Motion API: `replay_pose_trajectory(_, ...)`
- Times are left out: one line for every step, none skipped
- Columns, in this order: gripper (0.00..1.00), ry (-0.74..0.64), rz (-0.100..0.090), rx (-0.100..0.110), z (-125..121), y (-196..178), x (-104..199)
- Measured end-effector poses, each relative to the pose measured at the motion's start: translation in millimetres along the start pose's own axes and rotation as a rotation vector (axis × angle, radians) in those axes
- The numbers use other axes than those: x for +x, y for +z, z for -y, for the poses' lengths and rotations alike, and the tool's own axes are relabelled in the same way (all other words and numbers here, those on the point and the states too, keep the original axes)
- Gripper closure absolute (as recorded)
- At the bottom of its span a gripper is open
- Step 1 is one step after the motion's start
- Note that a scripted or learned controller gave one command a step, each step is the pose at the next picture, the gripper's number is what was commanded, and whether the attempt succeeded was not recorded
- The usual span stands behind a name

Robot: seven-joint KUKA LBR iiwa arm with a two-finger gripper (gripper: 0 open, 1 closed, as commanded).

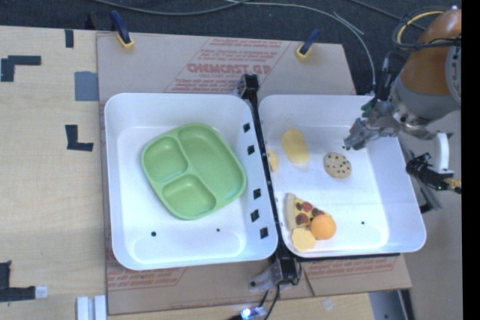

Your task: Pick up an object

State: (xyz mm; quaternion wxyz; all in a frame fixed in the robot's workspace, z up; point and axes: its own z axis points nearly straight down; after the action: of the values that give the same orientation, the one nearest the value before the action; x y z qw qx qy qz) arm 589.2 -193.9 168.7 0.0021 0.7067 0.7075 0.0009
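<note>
The right bin (390,232) holds a yellow oblong food piece (295,147), a round cookie with dark chips (337,165), a pizza slice (298,210), an orange ball (323,226) and a pale yellow round piece (303,239). A small yellow piece (271,160) lies by the bin's left wall. My gripper (355,139) hangs over the right bin's upper right area, just up and right of the cookie. Nothing shows between its fingers.
The left bin (124,228) holds a green divided plate (193,170). A black divider (259,168) runs between the bins. Cables cross the dark floor at the back. Two clamps (120,30) pin the cardboard under the bins.
</note>
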Motion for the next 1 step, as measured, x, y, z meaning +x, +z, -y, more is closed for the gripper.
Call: replay_pose_trajectory(1.00, 0.000, 0.000, -0.001, -1.6, -51.2, -0.1)
